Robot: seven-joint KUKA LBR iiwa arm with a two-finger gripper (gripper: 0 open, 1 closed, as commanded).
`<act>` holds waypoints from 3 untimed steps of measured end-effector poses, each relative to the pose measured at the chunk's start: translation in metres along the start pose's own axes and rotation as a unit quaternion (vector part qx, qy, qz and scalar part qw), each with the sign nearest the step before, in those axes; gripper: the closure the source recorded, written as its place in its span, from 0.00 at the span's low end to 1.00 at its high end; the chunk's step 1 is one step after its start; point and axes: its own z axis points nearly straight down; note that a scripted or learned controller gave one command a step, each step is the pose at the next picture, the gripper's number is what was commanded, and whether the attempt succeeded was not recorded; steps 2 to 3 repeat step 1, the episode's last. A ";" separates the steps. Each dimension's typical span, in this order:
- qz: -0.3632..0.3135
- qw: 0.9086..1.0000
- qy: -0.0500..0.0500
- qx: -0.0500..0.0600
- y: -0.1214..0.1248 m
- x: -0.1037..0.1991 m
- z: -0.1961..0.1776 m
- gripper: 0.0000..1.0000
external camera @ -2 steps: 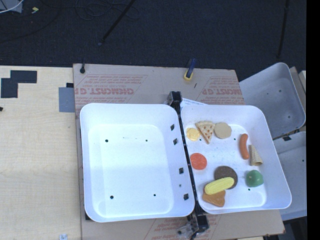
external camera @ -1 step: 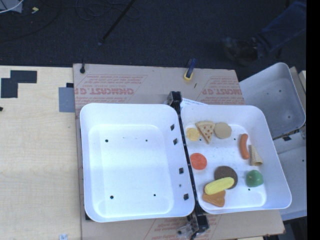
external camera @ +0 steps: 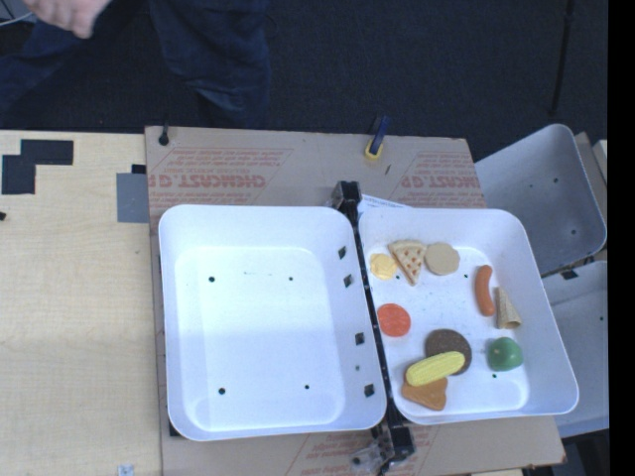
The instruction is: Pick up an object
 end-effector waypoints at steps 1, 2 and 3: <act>0.000 1.000 0.005 0.013 -0.002 0.003 0.124 1.00; 0.000 1.000 0.005 0.013 -0.002 0.003 0.124 1.00; 0.000 1.000 0.005 0.013 -0.002 0.003 0.124 1.00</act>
